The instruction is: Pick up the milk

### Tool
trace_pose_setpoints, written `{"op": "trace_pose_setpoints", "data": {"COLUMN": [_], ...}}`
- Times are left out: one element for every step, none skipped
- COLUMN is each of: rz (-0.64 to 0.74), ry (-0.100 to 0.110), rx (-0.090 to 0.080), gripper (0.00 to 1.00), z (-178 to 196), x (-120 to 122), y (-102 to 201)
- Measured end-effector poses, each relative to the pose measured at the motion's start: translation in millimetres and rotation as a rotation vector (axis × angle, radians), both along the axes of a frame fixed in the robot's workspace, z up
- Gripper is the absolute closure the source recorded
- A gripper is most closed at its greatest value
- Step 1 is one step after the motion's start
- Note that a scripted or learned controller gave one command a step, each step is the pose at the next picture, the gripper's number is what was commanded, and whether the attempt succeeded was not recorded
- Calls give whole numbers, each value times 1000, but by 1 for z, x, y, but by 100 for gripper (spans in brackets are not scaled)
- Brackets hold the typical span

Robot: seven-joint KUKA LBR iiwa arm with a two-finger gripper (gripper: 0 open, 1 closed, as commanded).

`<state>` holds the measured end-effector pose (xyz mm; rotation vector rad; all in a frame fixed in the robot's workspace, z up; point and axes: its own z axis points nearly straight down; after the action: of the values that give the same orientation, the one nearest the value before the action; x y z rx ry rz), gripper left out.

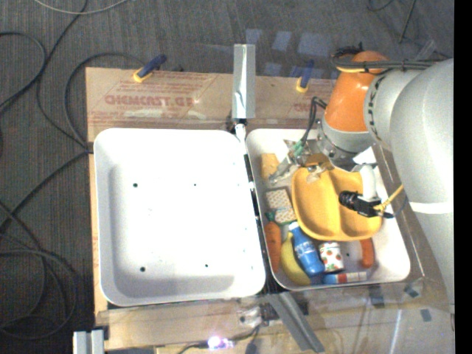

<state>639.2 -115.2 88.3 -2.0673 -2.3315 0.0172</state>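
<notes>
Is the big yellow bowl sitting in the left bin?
No, the yellow bowl lies in the right bin, among the other things.

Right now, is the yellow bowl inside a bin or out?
Inside: the yellow bowl lies within the right bin walls, atop other items.

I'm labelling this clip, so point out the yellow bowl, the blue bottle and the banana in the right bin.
yellow bowl (324,205), camera view, on its inner floor.
blue bottle (304,253), camera view, mid-body.
banana (291,268), camera view, on the curved part beside the bottle.
</notes>
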Motion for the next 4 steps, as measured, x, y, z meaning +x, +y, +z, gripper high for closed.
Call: {"op": "trace_pose_setpoints", "data": {"rz": [197,197,225,502], "ry": [61,61,62,-29], "rx": [22,22,22,-5], "gripper": [0,0,0,0], "z": [0,0,0,123], "x": [13,13,13,10], "y": [-20,-20,-21,-54]}}
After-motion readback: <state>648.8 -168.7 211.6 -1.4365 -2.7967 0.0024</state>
